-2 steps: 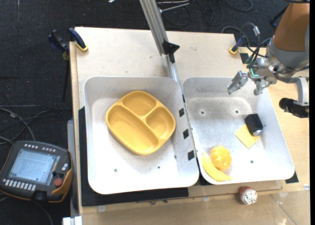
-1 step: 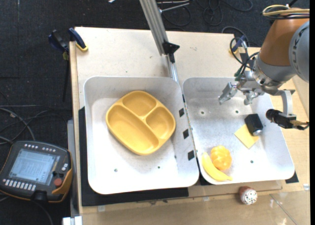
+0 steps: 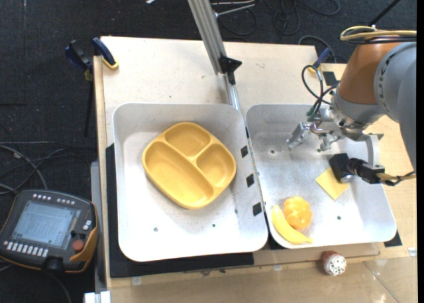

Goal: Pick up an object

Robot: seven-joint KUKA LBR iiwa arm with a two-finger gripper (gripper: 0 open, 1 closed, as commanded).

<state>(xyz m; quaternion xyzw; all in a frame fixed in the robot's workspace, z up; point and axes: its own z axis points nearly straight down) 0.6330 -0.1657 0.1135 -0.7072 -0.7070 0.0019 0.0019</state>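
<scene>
In the right bin (image 3: 371, 225), my gripper (image 3: 309, 141) hovers over the bare upper-left floor. Its fingers are spread open and nothing sits between them. A flat yellow square (image 3: 329, 183) lies to the lower right of the gripper, partly under a black fitting (image 3: 346, 166) on a cable. Near the bin's front edge an orange-yellow round fruit (image 3: 297, 211) rests against a yellow banana (image 3: 287, 230). A yellow divided plate (image 3: 190, 164) lies in the middle of the left bin (image 3: 132, 229).
A slanted metal pole (image 3: 211, 26) crosses the back of the bench. A blue and yellow clamp (image 3: 101, 53) sits at the back left corner. A small speckled ball (image 3: 334, 264) lies in front of the right bin. A teach pendant (image 3: 46, 229) rests on the floor at left.
</scene>
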